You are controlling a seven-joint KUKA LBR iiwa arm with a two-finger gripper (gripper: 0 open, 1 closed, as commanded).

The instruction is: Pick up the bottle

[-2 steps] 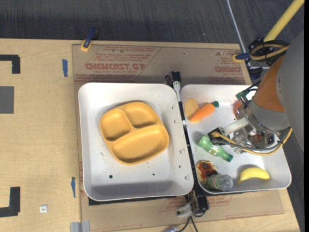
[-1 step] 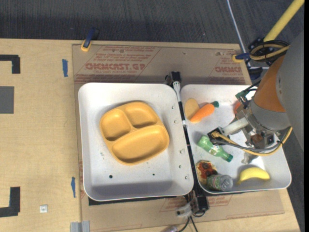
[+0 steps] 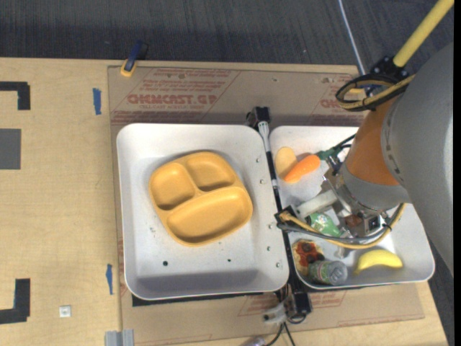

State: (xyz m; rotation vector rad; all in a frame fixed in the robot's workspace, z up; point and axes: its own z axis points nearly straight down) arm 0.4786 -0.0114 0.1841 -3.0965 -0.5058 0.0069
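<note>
tool [image 3: 344,218] over R bin [image 3: 418,262] | bottle [image 3: 325,271] near front edge

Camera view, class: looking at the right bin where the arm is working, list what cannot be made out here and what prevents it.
- Gripper: its fingers are buried among cables and the wrist, so open or shut cannot be told.
- Bottle: lies at the right bin's front edge; too small to read its label.
- Green item: partly covered by the gripper; identity unclear.
- Right bin's middle: hidden under the arm.
</note>
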